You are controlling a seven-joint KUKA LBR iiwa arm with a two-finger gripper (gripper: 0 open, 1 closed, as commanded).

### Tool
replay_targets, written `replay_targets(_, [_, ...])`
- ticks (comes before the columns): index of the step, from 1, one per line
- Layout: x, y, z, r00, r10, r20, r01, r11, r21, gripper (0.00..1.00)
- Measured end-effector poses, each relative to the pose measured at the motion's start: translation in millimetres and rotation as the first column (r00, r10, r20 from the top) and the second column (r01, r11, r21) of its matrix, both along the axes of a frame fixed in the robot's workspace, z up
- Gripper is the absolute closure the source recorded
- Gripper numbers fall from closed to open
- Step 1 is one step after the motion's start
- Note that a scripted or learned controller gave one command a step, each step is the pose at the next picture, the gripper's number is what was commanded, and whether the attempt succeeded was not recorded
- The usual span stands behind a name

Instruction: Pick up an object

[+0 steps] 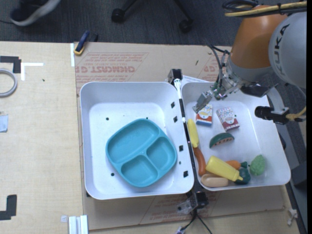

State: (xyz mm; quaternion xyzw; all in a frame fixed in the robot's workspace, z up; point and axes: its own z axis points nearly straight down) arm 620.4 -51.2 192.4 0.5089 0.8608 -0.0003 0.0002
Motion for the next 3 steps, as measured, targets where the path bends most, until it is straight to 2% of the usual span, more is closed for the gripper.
replay_targets(3, [0.0, -0.1, 0.0, 1.000, 0.000, 0.000, 0.000, 1.000, 0.000, 0.00])
